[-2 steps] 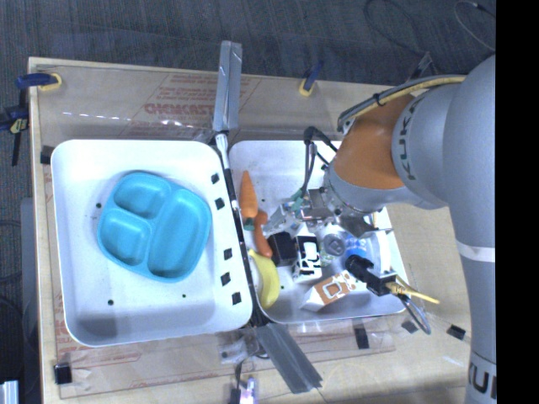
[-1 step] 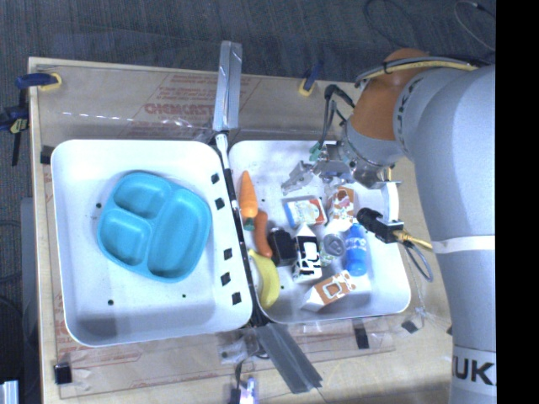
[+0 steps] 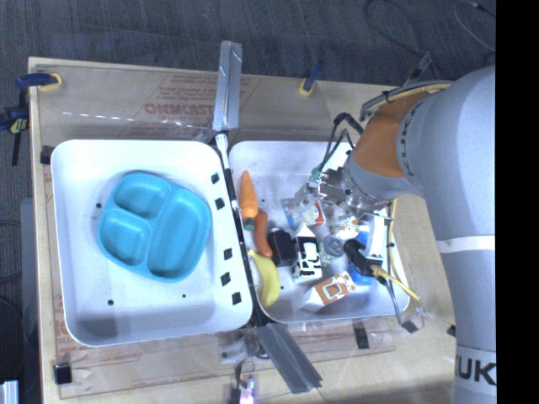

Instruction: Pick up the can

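My gripper (image 3: 322,207) is low in the right bin (image 3: 278,160), among a pile of small items, with the grey wrist and orange band (image 3: 383,146) above and to its right. A small round silvery top that looks like the can (image 3: 333,246) lies just below the gripper, between a black-and-white packet (image 3: 307,259) and a blue item (image 3: 360,247). The gripper partly hides the items beneath it. I cannot tell whether it touches the can.
An orange carrot (image 3: 248,192), a red-orange piece (image 3: 263,232), a banana (image 3: 269,281) and a black block (image 3: 281,247) line the right bin's left side. An orange-and-white box (image 3: 334,289) sits near its front. The left bin (image 3: 84,310) holds a blue divided plate (image 3: 156,225).
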Motion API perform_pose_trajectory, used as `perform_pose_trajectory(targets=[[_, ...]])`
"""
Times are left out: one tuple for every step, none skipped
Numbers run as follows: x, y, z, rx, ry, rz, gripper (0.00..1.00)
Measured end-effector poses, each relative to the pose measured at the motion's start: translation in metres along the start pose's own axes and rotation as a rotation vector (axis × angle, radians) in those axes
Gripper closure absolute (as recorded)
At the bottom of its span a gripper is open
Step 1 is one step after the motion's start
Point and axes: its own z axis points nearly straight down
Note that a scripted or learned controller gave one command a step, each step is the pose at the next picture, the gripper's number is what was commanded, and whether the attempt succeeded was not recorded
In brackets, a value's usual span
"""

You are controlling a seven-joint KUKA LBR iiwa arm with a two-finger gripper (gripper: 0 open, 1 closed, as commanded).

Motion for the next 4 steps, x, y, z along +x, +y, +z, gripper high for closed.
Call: perform_pose_trajectory(targets=[[-0.003, -0.025, 0.011, 0.026, -0.003, -0.012, 0.0], [-0.003, -0.025, 0.002, 0.028, -0.002, -0.014, 1.0], [0.001, -0.025, 0.002, 0.031, 0.003, -0.019, 0.0], [0.036, -0.045, 0.011, 0.022, -0.009, 0.204, 0.0]])
